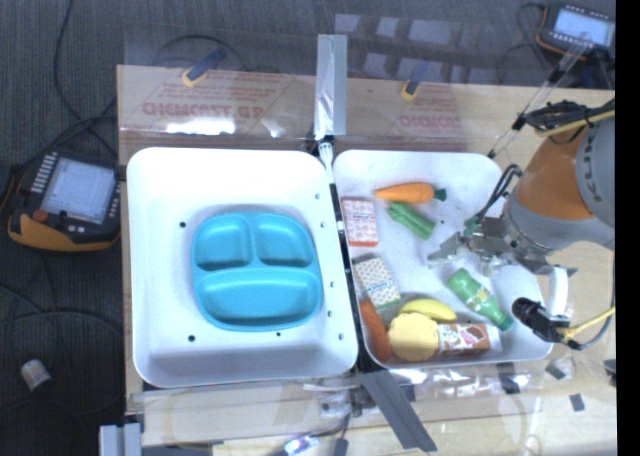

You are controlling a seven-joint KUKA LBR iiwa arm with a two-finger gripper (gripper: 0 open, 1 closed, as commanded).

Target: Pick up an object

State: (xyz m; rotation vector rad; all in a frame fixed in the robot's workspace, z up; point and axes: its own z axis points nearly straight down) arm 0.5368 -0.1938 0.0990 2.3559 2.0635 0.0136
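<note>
On the surface, under the one slanted overhead view, we list the following.

Left bin: white and shallow; we see a blue divided tray lying flat in its middle.

Right bin: white, set just beside the left bin, the two rims touching along the centre line. We count all the loose objects here.

Far end of right bin: an orange carrot, with a green cylinder-like piece just below it.

Left wall of right bin: a red-and-white packet, then a checkered packet nearer to us.

Near end of right bin: a yellow banana, a yellow rounded fruit touching it, a red-labelled carton lying on its side, and an orange piece against the left wall.

Right part of right bin: a green bottle lying tilted.

Arm: grey with an orange band, reaching in from the right over the right bin.

Gripper: low over the bin, just above the green bottle and beside the green cylinder-like piece.

Fingers: we cannot tell whether they are open or closed; we see no object between them.

Beside the surface: a handheld control pendant on the floor at left, another at top right.
</note>
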